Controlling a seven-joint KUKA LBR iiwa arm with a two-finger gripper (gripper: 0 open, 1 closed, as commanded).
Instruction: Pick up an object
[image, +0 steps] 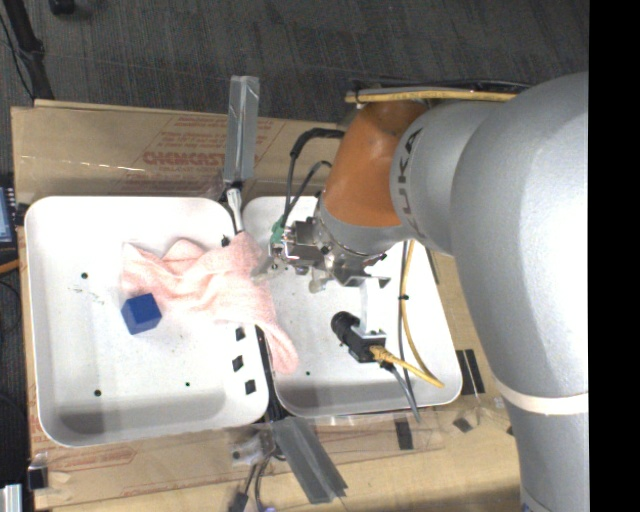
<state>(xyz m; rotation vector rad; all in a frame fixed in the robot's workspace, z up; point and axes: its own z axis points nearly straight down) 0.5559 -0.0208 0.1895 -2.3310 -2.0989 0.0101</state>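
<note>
Camera view: arm (500, 200) reaches in from the right, with its gripper (305, 258) low over the left part of the right bin (440, 385), just beside the divider between the two bins. Can't tell whether the claw is released or clenched; the wrist hardware hides it, and no object is visibly in it. A pink cloth (205, 280) lies crumpled in the left bin (60, 400), toward its back right corner, and is draped over the shared rim, with a tail hanging into the right bin near the front. The gripper sits right at the cloth's right edge; contact is unclear. A blue cube (141, 313) rests on the left bin floor, just beside the cloth's left edge, apart from the gripper. Judgement: the cloth is light, soft and limp, so it'll bunch and trail, and may snag on the rim. Best bet is pinching a raised fold near the rim. The cube looks small, rigid and light; grab it across two opposite flat faces.
</note>
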